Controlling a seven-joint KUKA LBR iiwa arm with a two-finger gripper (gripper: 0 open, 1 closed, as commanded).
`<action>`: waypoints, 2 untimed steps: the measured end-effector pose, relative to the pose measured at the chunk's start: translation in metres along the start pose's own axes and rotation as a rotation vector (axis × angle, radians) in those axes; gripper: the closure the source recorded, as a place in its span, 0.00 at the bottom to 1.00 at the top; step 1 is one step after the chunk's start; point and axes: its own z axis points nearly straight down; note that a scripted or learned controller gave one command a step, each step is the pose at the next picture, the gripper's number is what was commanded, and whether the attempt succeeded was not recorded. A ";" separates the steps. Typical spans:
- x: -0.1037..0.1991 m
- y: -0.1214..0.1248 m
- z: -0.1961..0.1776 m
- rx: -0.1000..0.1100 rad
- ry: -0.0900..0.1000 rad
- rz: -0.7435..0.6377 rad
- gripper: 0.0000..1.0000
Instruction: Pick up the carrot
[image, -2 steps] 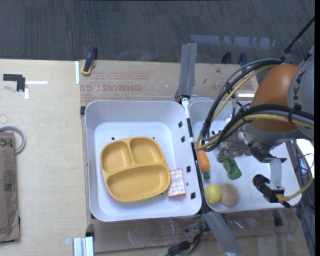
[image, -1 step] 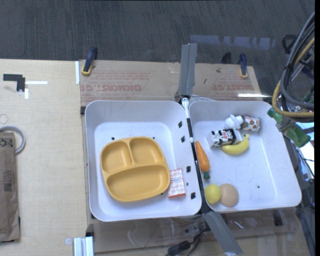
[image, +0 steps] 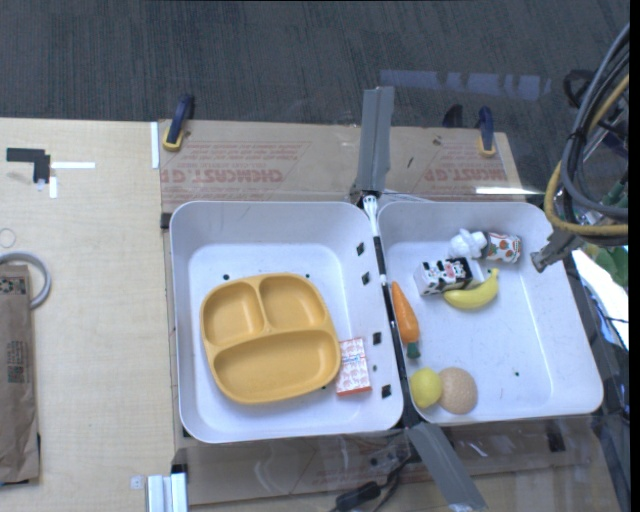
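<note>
Nearest the camera, a lemon (image: 425, 387) and a tan egg-like thing (image: 458, 390) sit at the right bin's (image: 560, 400) front. Just behind, the carrot (image: 404, 314) lies along the divider wall, awkward to grasp. Whether the gripper (image: 550, 253), at the bin's right rim, is wide or narrow cannot be told.

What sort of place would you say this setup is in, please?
Probably a robotics lab bench for pick-and-place trials: two white bins clamped onto cardboard, toy food such as a carrot and banana, and bundled cables at the right.
</note>
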 end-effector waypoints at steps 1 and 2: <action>0.027 0.006 0.185 0.001 0.002 0.132 0.00; 0.045 0.035 0.229 0.001 0.001 0.172 0.00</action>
